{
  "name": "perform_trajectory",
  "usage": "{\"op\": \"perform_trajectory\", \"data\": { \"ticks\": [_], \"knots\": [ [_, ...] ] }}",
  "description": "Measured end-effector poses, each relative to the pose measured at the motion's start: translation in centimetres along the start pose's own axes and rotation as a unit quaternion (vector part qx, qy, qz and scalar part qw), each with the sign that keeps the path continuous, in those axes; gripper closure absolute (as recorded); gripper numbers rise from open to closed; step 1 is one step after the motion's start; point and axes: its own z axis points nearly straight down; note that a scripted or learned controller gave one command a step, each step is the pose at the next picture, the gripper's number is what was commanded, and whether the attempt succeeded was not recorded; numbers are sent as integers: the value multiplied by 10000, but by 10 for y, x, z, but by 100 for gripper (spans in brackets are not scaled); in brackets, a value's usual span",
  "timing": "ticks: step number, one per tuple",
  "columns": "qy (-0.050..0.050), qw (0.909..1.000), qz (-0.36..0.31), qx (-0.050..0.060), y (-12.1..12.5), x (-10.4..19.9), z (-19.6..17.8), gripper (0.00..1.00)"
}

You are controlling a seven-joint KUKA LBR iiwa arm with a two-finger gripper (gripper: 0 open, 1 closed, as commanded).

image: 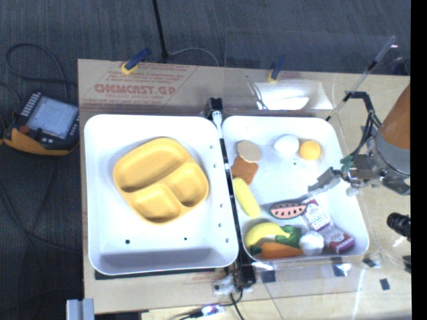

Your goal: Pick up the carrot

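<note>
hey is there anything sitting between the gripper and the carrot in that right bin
Yes. The gripper hovers over the right bin's right side, while the carrot lies at the near edge. The watermelon slice and a small packet lie between them, with a green piece against the carrot.

Floor's a dark grey ribbed carpet (280, 12) all around, with black cables (17, 199) snaking over it on the left. The bench top (100, 85) is light brown board with faded red lettering, and a black pole (157, 19) rises behind it. A handheld control pendant (43, 122) with a screen sits on the carpet at left.
</note>
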Motion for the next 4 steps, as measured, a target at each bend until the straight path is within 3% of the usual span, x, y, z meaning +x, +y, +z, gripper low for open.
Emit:
{"op": "perform_trajectory", "data": {
  "ticks": [1,2,3,4],
  "knots": [
    [-7,9982,-599,-6,61,-51,-14,0],
    [-1,9995,-320,4,121,-50,83,0],
    [84,9995,-290,90,170,-45,136,0],
    [101,9951,-975,141,178,-46,140,0]
  ]
}}
